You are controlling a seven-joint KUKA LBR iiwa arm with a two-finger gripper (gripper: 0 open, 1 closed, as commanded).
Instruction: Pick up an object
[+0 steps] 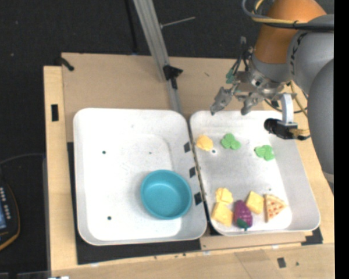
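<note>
Gripper (234, 102) hangs over the right bin's (305, 173) far rim, fingers (220, 102) spread, nothing between them. Nearest targets: orange piece (205, 143) and 2 green pieces (231, 142), lying loose in the far half of that bin. Likely light, rigid, slick toy plastic; pinch across the narrow middle. Their exact shapes are too small to read.

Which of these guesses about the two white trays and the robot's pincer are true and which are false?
1. The blue bowl sits in the left bin. True.
2. The pincer grips a green piece. False: it holds nothing, open above the right bin's far edge.
3. The purple grapes lie near the right bin's front edge. True.
4. Both green pieces are in the bowl. False: they lie in the right bin.
</note>
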